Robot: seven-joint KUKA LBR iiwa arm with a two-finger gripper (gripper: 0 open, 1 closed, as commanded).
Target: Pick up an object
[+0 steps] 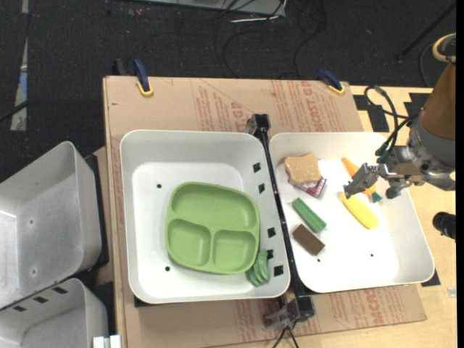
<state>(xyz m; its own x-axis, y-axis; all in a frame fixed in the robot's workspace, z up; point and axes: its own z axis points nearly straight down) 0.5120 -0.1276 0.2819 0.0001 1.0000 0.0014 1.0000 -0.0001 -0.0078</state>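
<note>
Taking the divider point(274, 194) between the two bins as the reference: nearest the observer, just right of it, a brown block point(307, 239) is lying flat, with a green bar point(309, 214) directly beyond it. Further right, the yellow banana-shaped piece point(360, 210) is resting on the right bin's floor point(377, 263), and the gripper point(370, 180) is hovering over its far end, fingers parted and nothing between them. That piece is judged light, stiff and somewhat slippery; closing across its narrow middle looks the most secure hold. An orange piece point(349, 167) is lying just beyond it, close enough to interfere. A tan sponge-like block point(302, 168) is sitting near the divider on a purple item point(316, 188). Left of the divider, a green sectioned plate point(212, 228) is occupying the other bin. The bins are standing on a board point(196, 104) clamped at its far edge; beyond, cables are trailing over dark carpet point(65, 27).
</note>
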